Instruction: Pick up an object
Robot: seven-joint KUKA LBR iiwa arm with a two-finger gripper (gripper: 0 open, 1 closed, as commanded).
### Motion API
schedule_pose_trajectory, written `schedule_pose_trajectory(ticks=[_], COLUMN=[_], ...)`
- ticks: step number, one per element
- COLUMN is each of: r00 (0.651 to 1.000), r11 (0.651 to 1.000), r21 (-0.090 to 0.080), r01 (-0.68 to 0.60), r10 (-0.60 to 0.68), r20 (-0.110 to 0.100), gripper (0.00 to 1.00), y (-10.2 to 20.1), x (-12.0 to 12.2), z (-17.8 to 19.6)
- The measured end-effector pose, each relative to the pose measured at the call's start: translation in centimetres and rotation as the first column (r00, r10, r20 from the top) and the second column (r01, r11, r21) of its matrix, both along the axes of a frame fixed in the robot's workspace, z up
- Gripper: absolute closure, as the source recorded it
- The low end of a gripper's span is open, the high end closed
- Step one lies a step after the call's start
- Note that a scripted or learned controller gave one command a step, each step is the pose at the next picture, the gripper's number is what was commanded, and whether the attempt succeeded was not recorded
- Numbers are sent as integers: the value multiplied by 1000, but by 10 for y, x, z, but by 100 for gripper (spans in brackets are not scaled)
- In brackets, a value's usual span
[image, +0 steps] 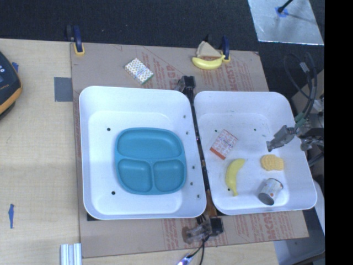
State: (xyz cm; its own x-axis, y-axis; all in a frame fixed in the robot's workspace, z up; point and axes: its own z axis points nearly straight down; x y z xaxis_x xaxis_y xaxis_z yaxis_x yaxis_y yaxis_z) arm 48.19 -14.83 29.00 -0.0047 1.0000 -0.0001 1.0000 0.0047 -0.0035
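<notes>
The right bin (248, 101) holds a small red-and-white packet (223, 143), a yellow banana (234, 174), a round yellow biscuit-like piece (272, 162) and a grey can (269, 191) lying on its side. My gripper (277, 140) reaches in over the bin's right rim. It hangs just above and to the right of the yellow round piece, and nothing shows in its grasp. The banana lies to its lower left and the can sits below it, near the front right corner.
The left bin (96, 101) holds a blue divided plate (150, 160). Behind the bins on the cardboard lie a second banana with a sandwich toy (208, 58) and a small patterned packet (138, 70). A yellow-and-black device (6, 84) sits at the far left.
</notes>
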Motion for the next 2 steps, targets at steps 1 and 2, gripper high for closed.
schedule_pose_trajectory(ticks=[1,2], r00=[1000,1000], r11=[1000,1000], r21=[0,-1], r01=[-1,-5], r10=[1,5], r20=[-1,-3], gripper=[0,100], y=[48,47], x=[-6,-7], z=[-199,-189])
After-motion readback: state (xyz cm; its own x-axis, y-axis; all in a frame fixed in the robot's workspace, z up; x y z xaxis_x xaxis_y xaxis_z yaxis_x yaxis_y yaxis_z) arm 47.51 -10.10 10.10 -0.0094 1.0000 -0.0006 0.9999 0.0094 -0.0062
